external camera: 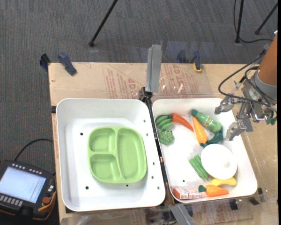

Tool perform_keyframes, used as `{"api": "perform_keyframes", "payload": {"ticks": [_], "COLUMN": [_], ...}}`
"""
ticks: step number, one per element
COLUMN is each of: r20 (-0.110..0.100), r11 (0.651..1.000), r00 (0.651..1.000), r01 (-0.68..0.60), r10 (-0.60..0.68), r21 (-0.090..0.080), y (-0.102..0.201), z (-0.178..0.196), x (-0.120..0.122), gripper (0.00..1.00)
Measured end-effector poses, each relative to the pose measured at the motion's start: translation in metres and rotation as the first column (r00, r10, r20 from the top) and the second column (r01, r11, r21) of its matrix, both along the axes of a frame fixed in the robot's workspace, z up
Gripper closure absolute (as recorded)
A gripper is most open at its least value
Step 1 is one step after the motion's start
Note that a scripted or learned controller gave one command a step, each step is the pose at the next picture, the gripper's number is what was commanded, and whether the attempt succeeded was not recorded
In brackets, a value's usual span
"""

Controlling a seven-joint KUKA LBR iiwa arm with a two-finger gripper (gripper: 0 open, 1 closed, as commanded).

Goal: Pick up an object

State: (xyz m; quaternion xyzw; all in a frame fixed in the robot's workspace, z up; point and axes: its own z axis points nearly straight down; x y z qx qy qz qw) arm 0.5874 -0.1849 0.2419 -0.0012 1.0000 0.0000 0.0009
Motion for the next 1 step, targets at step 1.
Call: {"api": "perform_keyframes", "payload": {"ticks": [1], "r20": [0.002], "r11": [0.998], "r00": [0.998], "r01": [0.068], "r10": [-0.068], "r21": [0.0], "y": [-0.0056], "z": [-0.1372], "x": [0.0206], "gripper": [0.0]}}
